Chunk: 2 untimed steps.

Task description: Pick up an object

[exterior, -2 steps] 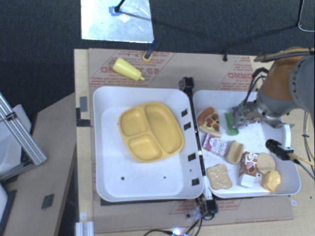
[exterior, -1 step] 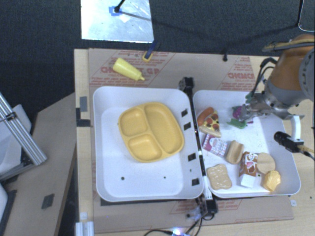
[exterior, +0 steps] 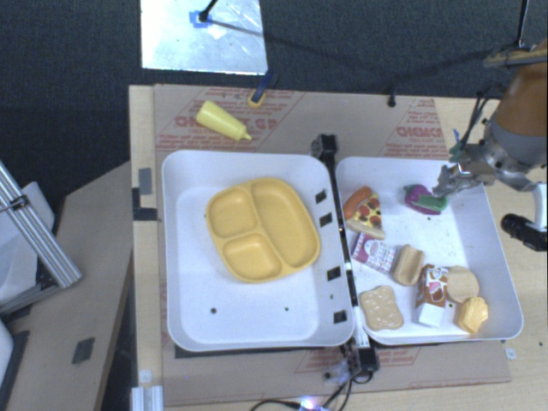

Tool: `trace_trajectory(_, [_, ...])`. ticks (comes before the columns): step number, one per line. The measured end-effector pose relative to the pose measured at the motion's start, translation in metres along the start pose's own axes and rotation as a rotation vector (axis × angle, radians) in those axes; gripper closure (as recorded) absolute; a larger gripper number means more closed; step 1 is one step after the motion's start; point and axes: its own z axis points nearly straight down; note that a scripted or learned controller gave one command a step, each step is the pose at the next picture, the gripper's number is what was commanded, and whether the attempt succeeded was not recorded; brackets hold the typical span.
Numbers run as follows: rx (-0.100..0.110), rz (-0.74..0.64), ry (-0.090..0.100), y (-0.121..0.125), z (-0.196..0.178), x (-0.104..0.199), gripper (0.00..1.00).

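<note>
- The arm (exterior: 521, 118) comes in from the right edge, its orange band above the grey wrist, and reaches down over the far part of the right bin (exterior: 501, 255).
- The gripper (exterior: 445, 188) sits low in that bin, its tips right at the right end of a purple and green toy (exterior: 421, 199); it looks to touch the toy.
- Whether the jaws are released or clenched around the toy I cannot tell: the tips are small and blurred against it.
- The purple and green toy lies on the bin floor near the far wall, to the right of a pizza slice (exterior: 366, 211).
- Nearer in the same bin lie a small pink and white packet (exterior: 371, 253), a tan bread roll (exterior: 408, 265) just beside it, and a square cracker (exterior: 381, 307) near the front left corner.
- Toward the near right corner sit a red and white carton (exterior: 434, 298), a round tan piece (exterior: 463, 283) touching it, and a yellow piece (exterior: 472, 314) at the corner.
- The left bin (exterior: 184, 229) holds a yellow three-compartment tray (exterior: 262, 229), lying tilted across its middle.
- Beyond the left bin, on the cardboard sheet (exterior: 342, 114), a yellow mustard bottle (exterior: 222, 121) lies on its side.
- Farther back a shiny square plate (exterior: 204, 24) rests on the dark floor.
</note>
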Motion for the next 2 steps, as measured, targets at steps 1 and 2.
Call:
trace_trajectory(1, [0.002, -0.003, 0.001, 0.002, -0.026, 0.0, 1.0])
trace_trajectory(2, [0.006, -0.006, 0.003, -0.012, -0.029, 0.04, 1.0])
